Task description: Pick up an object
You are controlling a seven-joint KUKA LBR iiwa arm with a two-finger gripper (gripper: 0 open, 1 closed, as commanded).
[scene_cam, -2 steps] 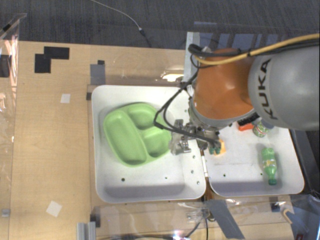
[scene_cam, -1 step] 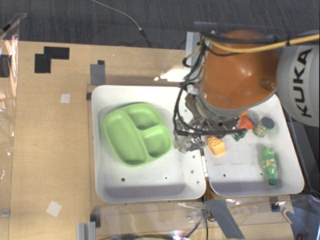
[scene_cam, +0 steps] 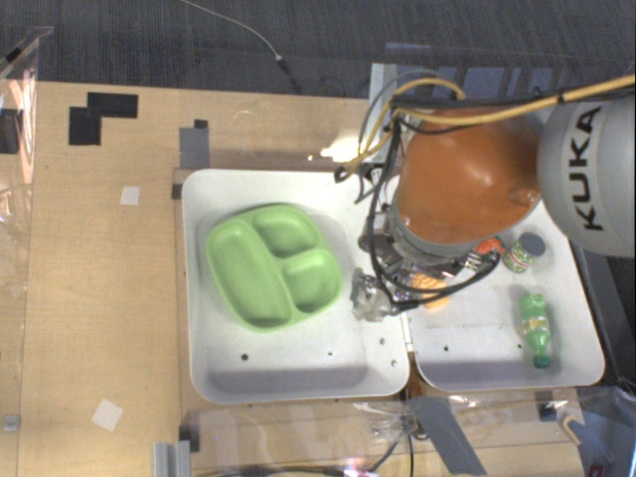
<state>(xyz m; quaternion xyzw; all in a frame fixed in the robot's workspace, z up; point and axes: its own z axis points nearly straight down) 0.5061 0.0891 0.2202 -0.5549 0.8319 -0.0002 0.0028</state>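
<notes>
Two bins sit side by side on the surface (scene_cam: pixel 89 296), touching along their inner walls. In the left bin (scene_cam: pixel 288 381) a divided tray (scene_cam: pixel 270 264) lies toward the bin's left and middle, its near side bare. The arm (scene_cam: pixel 467 187) hangs over the join between the bins, with the gripper (scene_cam: pixel 366 298) low at the left bin's right edge, just beside the tray. In the right bin (scene_cam: pixel 497 361) a bottle (scene_cam: pixel 535 330) lies near the right wall, a small can (scene_cam: pixel 519 254) behind it, and another item (scene_cam: pixel 427 281) half hidden under the arm.
</notes>
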